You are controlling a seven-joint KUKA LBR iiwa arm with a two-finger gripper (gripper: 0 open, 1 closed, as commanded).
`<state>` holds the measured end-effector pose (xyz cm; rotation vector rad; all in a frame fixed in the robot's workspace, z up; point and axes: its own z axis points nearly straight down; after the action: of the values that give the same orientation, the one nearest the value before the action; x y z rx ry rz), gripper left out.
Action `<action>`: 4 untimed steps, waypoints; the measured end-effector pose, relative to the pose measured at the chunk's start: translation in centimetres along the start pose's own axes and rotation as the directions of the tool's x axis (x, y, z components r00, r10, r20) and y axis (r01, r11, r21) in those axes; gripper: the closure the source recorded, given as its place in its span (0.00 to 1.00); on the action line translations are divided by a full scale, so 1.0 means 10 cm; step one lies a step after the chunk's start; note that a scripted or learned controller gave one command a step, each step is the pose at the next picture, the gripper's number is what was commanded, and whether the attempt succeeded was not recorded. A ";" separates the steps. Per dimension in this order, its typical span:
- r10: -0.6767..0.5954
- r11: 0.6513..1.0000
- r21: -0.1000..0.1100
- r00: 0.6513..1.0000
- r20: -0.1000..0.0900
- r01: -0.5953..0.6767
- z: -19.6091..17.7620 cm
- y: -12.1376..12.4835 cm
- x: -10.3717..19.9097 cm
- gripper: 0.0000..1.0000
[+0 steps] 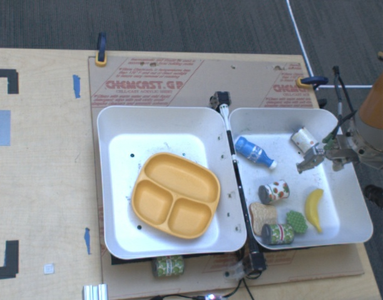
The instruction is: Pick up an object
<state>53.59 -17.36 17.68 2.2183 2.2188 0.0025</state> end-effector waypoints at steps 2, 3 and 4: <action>-0.001 1.000 -0.001 1.000 -0.002 0.001 0.90 0.00 0.78 0.00; -0.001 1.000 -0.007 1.000 0.000 0.001 0.79 0.02 0.78 1.00; -0.001 1.000 -0.007 1.000 0.000 0.001 0.79 0.02 0.78 0.00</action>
<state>53.81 -9.62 9.79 2.2143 2.2164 0.0099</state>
